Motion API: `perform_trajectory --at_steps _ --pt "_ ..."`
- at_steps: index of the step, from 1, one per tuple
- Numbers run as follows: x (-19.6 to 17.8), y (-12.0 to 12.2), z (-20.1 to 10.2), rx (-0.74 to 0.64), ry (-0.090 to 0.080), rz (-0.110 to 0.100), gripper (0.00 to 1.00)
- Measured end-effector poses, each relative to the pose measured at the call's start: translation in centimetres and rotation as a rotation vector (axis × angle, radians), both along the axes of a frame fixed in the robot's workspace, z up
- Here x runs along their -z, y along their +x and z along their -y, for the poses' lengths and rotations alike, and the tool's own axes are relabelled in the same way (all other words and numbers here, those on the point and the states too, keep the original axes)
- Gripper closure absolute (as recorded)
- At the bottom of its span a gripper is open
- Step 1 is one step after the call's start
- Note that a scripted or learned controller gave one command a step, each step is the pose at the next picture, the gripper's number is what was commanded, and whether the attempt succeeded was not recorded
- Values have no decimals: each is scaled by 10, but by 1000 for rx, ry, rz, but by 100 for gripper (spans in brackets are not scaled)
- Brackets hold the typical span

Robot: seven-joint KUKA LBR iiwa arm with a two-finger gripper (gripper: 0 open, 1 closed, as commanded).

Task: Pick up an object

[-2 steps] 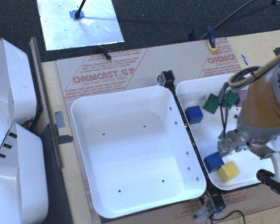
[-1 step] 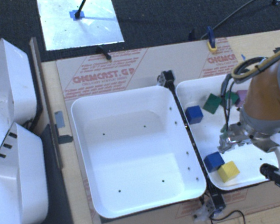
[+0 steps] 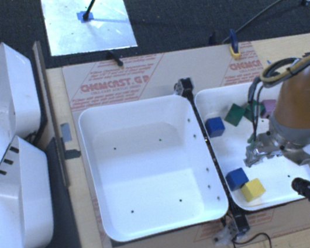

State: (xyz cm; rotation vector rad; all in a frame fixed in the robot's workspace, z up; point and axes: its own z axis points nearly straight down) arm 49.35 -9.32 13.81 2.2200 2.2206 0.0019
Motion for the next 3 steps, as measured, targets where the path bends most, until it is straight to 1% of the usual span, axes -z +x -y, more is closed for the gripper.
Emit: perform_trajectory --at_steps 1,2,3 --pt "-43 0 3 0 0 2 100" --pt "-49 0 -70 -6 1 -1 100" --pt "-143 54 -158 -7 3 4 100"
